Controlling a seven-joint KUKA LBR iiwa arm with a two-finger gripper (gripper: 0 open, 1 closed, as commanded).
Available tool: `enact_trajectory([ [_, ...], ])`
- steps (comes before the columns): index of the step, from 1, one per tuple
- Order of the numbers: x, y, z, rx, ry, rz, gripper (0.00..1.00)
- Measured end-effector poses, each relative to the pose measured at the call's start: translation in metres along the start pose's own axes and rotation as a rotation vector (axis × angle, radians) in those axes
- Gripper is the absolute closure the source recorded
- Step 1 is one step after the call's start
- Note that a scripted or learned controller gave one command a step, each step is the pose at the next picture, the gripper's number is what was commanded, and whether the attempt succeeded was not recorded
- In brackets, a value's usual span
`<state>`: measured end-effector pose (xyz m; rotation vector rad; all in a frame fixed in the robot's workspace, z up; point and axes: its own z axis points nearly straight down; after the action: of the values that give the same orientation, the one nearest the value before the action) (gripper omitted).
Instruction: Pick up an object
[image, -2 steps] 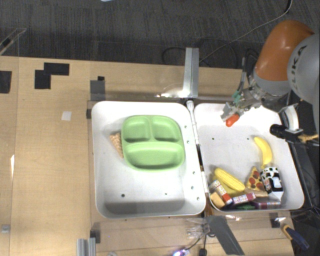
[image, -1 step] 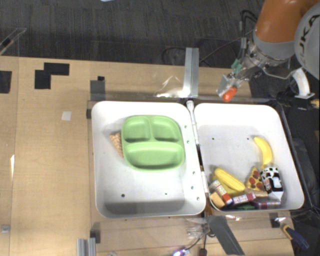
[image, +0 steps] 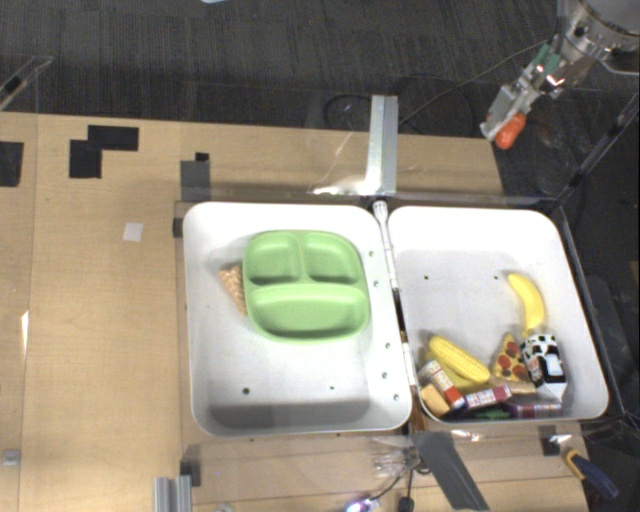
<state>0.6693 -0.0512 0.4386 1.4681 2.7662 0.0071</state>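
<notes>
Below and left of the gripper (image: 512, 118), in the right bin's (image: 470, 250) near corner, lie a corn cob (image: 458, 360), pizza slice (image: 510, 356), cow toy (image: 543, 360) and markers (image: 500, 400), crowded together. A banana (image: 527, 298) lies closer under it. Far left, a green tray (image: 303, 283) covers a waffle (image: 233, 287). The gripper is raised beyond the bins, an orange carrot (image: 510, 130) pinched between its fingers.

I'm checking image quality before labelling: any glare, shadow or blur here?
Camera view: soft shadow pools along the left bin's near wall below the green tray; a pale glare streak lies beside the metal post; the tool, top right, looks slightly blurred; the banana is reasonably sharp.
</notes>
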Motion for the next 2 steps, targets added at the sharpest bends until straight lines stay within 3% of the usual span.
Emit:
enact_trajectory([
  [1,0.050,0.029,0.111,0.002,0.004,-0.087,1.00],
  [2,0.070,-0.042,0.228,0.003,0.005,-0.261,1.00],
])
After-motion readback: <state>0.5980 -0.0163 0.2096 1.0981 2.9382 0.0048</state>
